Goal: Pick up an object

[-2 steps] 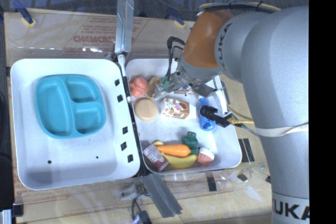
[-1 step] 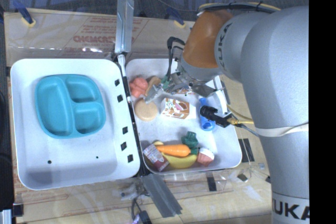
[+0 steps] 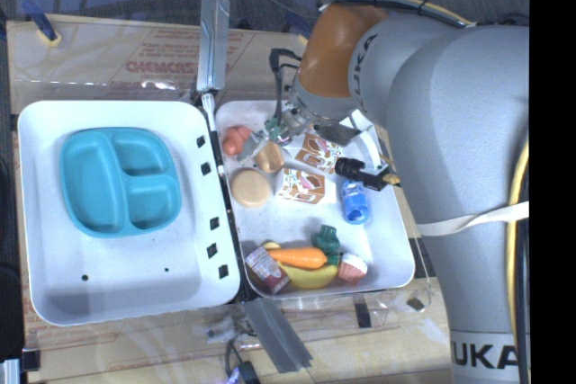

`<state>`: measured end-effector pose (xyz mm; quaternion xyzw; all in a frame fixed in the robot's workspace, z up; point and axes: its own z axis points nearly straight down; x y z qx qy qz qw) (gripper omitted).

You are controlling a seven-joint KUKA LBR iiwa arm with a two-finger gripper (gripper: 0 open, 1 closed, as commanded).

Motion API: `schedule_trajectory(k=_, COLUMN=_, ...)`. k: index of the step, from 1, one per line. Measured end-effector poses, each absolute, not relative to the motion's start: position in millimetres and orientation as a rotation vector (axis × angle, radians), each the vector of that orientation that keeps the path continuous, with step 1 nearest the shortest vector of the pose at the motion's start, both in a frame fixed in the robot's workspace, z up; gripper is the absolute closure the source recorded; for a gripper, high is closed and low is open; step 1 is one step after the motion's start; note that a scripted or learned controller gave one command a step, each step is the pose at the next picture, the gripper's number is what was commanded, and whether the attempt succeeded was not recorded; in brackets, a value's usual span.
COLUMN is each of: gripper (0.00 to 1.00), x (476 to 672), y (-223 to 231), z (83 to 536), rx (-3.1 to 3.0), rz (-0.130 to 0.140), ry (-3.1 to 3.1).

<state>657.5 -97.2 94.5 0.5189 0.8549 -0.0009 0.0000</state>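
Observation:
My gripper (image 3: 277, 130) hangs low over the far end of the right bin (image 3: 396, 238), under the orange-banded wrist. Just left of it lies a small red-orange ball (image 3: 236, 139). A tan lump (image 3: 268, 158) sits right below the gripper, touching or nearly touching it. Nearer the front rests a round tan bun (image 3: 250, 188), with a patterned carton (image 3: 301, 183) lying flat beside it. A blue bottle (image 3: 355, 206) lies to the right. Nothing can be seen between the gripper's tips.
At the right bin's near end lie a carrot (image 3: 301, 258), a banana (image 3: 313, 277), a green piece (image 3: 326, 238), a red-white piece (image 3: 353, 265) and a brown packet (image 3: 265, 269). The left bin (image 3: 54, 283) holds a blue divided tray (image 3: 120, 178).

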Motion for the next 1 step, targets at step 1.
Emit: schedule_trajectory(k=1, gripper=1.0, x=658.0, y=-98.7, z=105.2, rx=1.626, rz=-0.005, ry=2.683)
